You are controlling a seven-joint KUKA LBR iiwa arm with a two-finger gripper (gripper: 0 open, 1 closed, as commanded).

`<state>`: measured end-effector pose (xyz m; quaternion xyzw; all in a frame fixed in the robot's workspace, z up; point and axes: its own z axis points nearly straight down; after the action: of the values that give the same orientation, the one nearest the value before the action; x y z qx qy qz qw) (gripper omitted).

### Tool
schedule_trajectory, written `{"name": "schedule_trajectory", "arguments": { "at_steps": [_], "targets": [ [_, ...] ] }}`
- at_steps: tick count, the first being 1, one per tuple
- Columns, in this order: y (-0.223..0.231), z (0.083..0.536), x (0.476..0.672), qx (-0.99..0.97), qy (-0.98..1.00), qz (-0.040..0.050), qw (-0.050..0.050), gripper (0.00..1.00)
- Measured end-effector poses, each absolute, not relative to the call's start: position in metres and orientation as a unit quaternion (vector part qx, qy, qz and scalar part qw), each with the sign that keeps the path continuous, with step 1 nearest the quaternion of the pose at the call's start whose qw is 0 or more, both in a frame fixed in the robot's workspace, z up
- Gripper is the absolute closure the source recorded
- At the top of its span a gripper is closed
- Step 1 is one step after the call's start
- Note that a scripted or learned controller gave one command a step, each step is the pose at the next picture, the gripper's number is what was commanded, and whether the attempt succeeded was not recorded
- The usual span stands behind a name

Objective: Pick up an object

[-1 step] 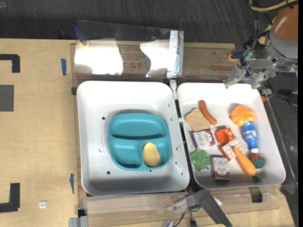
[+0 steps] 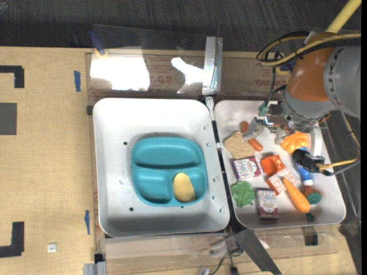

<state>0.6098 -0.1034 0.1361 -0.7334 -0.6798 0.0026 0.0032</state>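
The right bin holds several toy foods: a tan cracker, a small red sausage, a purple-and-white carton, a red-orange pepper, a green leafy piece, a carrot and a second small carton. My gripper hangs over the bin's back part, just behind the cracker and the sausage. Its two grey fingers stand apart with nothing between them. The grey arm with its orange band reaches in from the upper right.
The left bin bears a teal divided plate with a yellow potato-like piece in its front right compartment. An orange-yellow toy and a blue bottle lie under the arm. Cables loop behind the wrist.
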Motion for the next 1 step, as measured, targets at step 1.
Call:
{"name": "schedule_trajectory", "arguments": {
  "at_steps": [1],
  "targets": [
    [-0.1295,0.0875,0.6506,-0.716,-0.698,-0.0021,-0.003,0.0]
  ]
}}
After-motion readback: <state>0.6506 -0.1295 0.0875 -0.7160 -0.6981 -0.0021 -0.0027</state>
